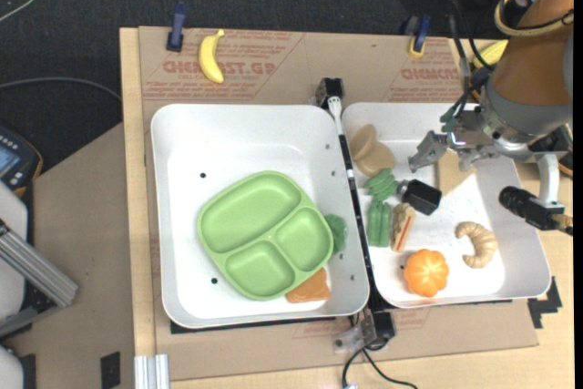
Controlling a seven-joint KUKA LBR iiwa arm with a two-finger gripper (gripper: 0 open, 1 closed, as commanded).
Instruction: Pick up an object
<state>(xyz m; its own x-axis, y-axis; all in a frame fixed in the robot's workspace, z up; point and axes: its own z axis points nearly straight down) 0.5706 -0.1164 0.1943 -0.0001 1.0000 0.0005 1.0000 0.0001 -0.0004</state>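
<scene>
From above, the hand hangs over the right bin with its fingers spread and nothing between them, while below it lie an orange, a croissant and a small black object, and the left bin bears a green plate.
</scene>
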